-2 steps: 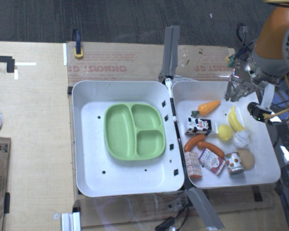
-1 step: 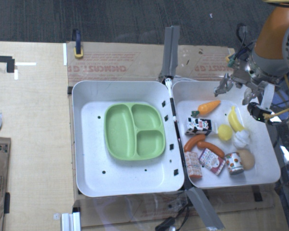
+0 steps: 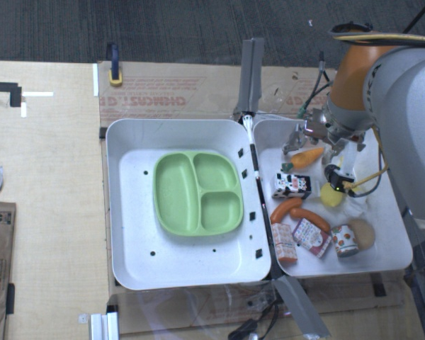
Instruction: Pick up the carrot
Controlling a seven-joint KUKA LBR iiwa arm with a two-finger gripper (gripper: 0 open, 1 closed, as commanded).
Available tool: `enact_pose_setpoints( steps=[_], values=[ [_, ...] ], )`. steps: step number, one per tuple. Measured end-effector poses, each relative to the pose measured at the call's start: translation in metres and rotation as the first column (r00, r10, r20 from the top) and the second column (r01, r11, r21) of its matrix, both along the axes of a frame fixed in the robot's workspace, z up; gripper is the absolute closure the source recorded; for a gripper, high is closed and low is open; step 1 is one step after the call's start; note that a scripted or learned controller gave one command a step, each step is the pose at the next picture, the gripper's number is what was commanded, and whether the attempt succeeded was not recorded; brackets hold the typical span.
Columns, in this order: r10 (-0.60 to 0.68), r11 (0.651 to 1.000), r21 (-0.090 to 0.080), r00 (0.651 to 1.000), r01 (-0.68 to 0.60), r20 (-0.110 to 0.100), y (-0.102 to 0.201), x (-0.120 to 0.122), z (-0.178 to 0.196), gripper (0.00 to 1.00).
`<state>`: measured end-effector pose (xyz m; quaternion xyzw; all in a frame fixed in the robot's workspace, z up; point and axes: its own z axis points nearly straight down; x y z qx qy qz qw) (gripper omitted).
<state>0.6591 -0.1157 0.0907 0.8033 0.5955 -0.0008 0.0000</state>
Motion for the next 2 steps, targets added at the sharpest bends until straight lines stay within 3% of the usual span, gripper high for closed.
enact_pose_setpoints(
  steps=[1, 2],
  values=[
    [0.002, 1.000, -0.002, 1.000, -0.002, -0.008, -0.001, -0.001, 0.006, 1.00],
    [-0.082, 0.997, -0.001, 0.997, 0.082, -0.003, 0.057, 0.000, 0.099, 1.00]
  ],
)
